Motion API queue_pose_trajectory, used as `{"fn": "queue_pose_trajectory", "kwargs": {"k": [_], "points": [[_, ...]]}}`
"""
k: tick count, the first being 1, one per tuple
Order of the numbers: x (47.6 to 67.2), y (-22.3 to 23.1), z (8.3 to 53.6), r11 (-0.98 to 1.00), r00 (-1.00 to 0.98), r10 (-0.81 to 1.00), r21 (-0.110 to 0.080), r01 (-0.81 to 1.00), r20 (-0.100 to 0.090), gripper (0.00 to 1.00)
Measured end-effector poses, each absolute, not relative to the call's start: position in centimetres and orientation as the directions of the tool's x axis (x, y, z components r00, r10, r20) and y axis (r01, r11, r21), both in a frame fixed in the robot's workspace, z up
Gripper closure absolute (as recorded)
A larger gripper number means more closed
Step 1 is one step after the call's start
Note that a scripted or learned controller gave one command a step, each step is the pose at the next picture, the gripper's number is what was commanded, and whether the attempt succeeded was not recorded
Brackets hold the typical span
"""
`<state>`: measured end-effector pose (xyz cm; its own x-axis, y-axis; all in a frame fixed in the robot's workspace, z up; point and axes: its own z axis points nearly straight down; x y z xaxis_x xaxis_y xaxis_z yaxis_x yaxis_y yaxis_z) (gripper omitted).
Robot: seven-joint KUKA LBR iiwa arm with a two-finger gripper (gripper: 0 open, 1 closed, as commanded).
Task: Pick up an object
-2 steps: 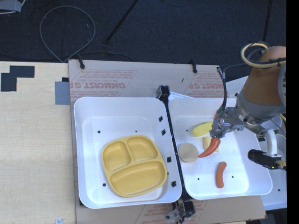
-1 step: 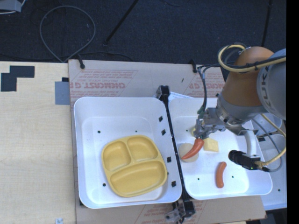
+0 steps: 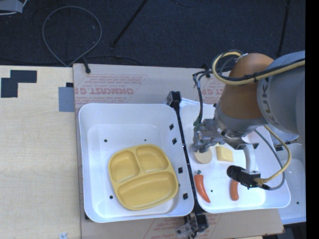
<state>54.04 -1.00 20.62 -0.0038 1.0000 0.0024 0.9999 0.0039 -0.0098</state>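
In the right bin (image 3: 279,198) lie several small food pieces. A tan round piece (image 3: 203,158) sits near the bin's left wall, with a pale yellow block (image 3: 225,154) just to its right. An orange-red carrot-like piece (image 3: 201,187) and a short orange sausage-like piece (image 3: 234,190) lie nearer the front. My gripper (image 3: 201,142) hangs low over the bin's left part, right at the far edge of the tan round piece. The wrist and cabling hide the gripper's tip.
The left bin (image 3: 94,133) holds a yellow divided plate (image 3: 143,176). A black divider rail (image 3: 182,148) runs between the bins. A black connector (image 3: 242,177) on a yellow cable hangs over the right bin. The bulky arm (image 3: 259,93) covers the bin's back right.
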Motion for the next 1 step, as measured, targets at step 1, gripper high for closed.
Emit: {"fn": "queue_pose_trajectory", "kwargs": {"k": [1], "points": [[54.65,4.53,21.79,0.006,-0.006,1.000,-0.008,1.000,0.002,1.00]]}}
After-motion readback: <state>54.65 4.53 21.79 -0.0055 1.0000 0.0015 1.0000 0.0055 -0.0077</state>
